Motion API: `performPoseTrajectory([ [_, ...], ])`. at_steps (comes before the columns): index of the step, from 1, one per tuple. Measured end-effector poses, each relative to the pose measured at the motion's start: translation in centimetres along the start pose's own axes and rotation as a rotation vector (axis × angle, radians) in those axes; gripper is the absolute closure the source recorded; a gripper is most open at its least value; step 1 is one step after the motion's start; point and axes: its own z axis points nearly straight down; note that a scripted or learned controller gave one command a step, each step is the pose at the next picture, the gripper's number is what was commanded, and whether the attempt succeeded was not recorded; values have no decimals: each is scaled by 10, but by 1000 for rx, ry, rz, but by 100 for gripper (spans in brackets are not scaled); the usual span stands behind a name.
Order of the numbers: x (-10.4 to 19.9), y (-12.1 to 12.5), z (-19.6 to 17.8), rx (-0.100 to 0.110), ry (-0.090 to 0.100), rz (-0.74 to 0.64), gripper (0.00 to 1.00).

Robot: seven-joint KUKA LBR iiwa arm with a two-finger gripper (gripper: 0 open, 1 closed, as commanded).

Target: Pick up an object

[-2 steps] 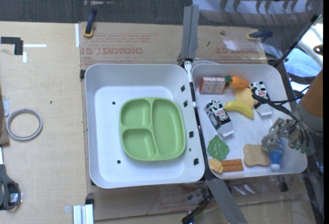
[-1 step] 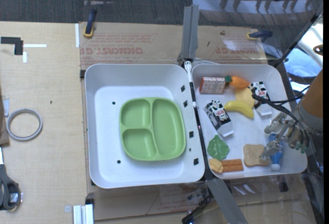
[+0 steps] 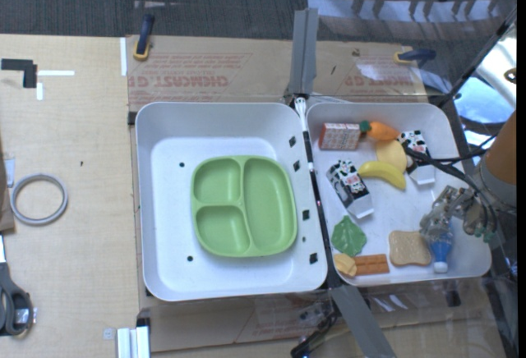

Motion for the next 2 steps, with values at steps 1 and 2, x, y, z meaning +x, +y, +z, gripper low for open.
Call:
performPoseTrajectory([
  [1, 0, 0, 0, 0, 0, 0, 0],
  [2, -1, 1, -8, 0, -1, -2, 100],
])
